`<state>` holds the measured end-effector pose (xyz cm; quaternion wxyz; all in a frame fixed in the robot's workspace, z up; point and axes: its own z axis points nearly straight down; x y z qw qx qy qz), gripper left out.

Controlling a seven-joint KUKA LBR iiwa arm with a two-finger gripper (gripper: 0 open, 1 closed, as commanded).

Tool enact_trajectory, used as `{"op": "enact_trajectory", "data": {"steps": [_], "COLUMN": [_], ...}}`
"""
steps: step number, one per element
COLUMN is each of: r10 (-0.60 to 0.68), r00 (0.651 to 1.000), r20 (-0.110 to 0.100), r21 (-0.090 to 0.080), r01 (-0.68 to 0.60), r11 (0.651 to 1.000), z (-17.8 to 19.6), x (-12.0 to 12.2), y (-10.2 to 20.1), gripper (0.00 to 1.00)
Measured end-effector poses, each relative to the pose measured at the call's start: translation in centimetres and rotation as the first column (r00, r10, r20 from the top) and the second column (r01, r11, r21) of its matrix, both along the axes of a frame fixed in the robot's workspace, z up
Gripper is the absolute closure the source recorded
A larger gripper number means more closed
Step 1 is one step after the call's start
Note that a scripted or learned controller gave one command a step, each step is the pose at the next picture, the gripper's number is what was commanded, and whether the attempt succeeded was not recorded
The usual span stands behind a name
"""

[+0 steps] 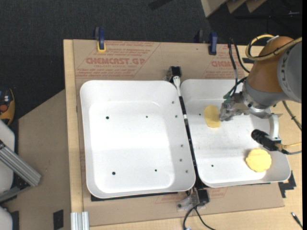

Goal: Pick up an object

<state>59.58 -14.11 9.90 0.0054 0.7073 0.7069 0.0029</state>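
Two yellow objects lie in the right bin (pixel 225 174). One, a small yellow lump (pixel 211 116), sits near the bin's middle-left. The other, a round yellow piece (pixel 259 160), rests near the bin's front right corner. My gripper (pixel 226 111) hangs low over the right bin, right beside the small yellow lump on its right side. The arm's grey body and orange band (pixel 268 66) rise behind it and hide the fingertips' stance.
The left bin (pixel 96 128) stands beside the right one, with a black divider strip (pixel 184 123) between them. A black part on the arm's cable (pixel 263 139) hovers above the right bin. Blue clamps (pixel 100 35) hold the brown board at the back.
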Motion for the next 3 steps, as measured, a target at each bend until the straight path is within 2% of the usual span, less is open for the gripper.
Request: {"op": "enact_trajectory", "data": {"steps": [1,2,3], "r10": [-0.001,0.005,0.002], "r00": [1.0,1.0,1.0], "r20": [-0.005,-0.008,-0.007], "r21": [0.001,0.003,0.002], "r01": [0.001,-0.005,-0.002], "r11": [1.0,1.0,1.0], "z": [-0.2,-1.5,-0.3], "x": [-0.2,3.9,3.8], "y": [0.0,4.0,3.8], "gripper": [0.0,0.0,1.0]}}
